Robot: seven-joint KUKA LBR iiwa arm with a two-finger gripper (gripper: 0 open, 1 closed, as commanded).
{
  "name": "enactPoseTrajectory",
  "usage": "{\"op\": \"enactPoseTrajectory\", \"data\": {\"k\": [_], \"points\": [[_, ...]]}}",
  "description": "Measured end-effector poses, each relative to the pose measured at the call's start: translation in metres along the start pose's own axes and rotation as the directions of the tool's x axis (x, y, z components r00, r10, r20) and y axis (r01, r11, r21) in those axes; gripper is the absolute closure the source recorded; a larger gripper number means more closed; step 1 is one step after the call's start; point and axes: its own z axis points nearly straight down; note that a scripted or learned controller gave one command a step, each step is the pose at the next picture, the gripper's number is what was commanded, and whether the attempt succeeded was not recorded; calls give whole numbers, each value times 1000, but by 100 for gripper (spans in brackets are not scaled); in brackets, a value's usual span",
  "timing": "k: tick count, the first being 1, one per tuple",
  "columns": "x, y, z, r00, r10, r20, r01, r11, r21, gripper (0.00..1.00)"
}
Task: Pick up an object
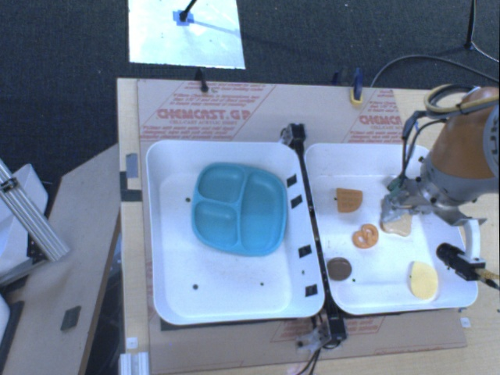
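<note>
- Far left of the bench you see a white sheet (186,22) lying flat on the dark floor, with a thin black rod ending on a small blue mark on it.
- At the left edge a metal rail (31,217) runs at a slant, off the bench.
- The left bin (168,287) holds one thing: a blue divided plate (238,208), three compartments, sitting flat near the bin's middle, a bit toward the far side.
- Black clips (301,209) run along the seam where the two bins meet.
- The right bin (344,156) holds five small food pieces, all apart from each other except as noted:
- a brown round disc (339,269), near-left part of the bin, close to the seam.
- an orange toast-like slice (349,200), toward the far side, left of centre.
- an orange pretzel (365,236), mid-bin, between the disc and the slice.
- a pale beige piece (398,225), just right of the pretzel, directly under the gripper.
- a yellow oval piece (423,280), near-right corner.
- The gripper (397,208) sits low over the beige piece, at or touching its far edge. You can't tell from this angle whether the digits are spread or clamped, or whether they grip the piece.
- The arm (465,151) enters from the right, orange band above the wrist, cables looped over the far-right rim.
</note>
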Motion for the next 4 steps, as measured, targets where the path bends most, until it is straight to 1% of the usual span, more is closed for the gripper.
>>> {"op": "enactPoseTrajectory", "data": {"k": [1, 2, 3, 4], "points": [[-1, 1, -65, 1000, -1, 1, 1, 1000, -3, 100], [-1, 2, -90, 1000, -1, 0, 1, 1000, 0, 100], [51, 1, -96, 1000, -6, -3, 6, 1000, 3, 100], [99, 14, -86, 1000, -6, -2, 6, 1000, 2, 100]]}}
